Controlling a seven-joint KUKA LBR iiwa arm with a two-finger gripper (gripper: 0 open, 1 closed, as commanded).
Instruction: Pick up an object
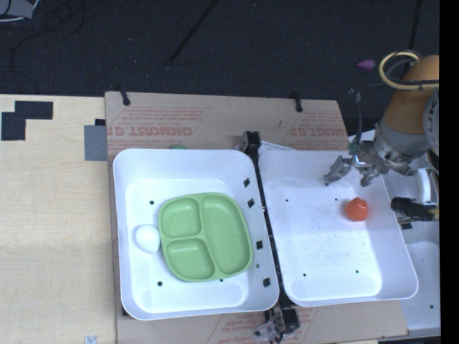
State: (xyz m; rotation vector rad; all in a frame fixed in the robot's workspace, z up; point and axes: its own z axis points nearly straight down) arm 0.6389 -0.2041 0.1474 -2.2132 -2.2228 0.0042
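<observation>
Overhead, the gripper (353, 172) hangs above the far right part of the right bin (315, 278), its two fingers spread wide with nothing between them. An orange ball (356, 209), the only loose thing in that bin, lies just near of the fingers, close to the right wall. In the left bin (136, 292) a green divided plate (205, 236) sits with a white egg-like object (147, 238) touching its left edge. The approach looks under way; next the fingers must shift nearer, drop astride the ball and close.
</observation>
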